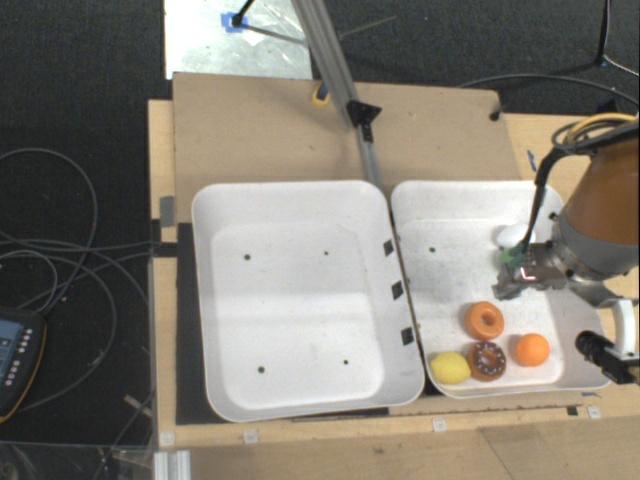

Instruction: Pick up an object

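Note:
In the right bin [440,218] several small items lie near the front: an orange ring-shaped donut [485,320], a brown chocolate donut [488,360], a yellow lemon [451,368] and an orange ball [531,349]. A white object [510,235] sits farther back, partly hidden by the arm. My gripper [512,280] hangs over the right bin, just above and to the right of the orange donut. Nothing shows between its fingers.
The left bin [290,298] lies beside the right one, with black clips along the shared rim. A grey pole [330,58] slants across the back of the bench. Cables and a pendant lie on the floor at the left.

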You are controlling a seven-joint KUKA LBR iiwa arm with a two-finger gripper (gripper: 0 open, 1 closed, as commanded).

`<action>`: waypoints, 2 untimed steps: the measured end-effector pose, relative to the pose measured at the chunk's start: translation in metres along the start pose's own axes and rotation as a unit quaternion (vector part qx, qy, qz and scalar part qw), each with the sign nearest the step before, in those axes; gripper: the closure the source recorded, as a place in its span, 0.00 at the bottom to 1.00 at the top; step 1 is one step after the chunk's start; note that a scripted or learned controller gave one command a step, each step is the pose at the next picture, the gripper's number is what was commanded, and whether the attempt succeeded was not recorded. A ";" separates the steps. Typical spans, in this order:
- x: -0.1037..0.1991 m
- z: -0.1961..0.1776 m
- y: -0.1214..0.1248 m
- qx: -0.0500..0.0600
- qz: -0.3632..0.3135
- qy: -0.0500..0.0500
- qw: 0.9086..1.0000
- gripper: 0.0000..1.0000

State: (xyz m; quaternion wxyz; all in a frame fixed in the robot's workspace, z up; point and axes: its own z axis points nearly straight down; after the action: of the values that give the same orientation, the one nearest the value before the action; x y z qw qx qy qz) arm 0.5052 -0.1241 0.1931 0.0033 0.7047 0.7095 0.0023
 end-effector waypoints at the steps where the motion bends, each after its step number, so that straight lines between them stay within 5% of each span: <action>1: 0.000 -0.025 0.002 0.001 0.000 0.000 1.000 1.00; 2: 0.061 -0.033 0.015 0.002 -0.003 0.002 1.000 1.00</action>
State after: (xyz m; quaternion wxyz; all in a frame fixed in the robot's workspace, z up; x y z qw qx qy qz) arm 0.5198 -0.0628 0.2265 0.0005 0.7027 0.7115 0.0020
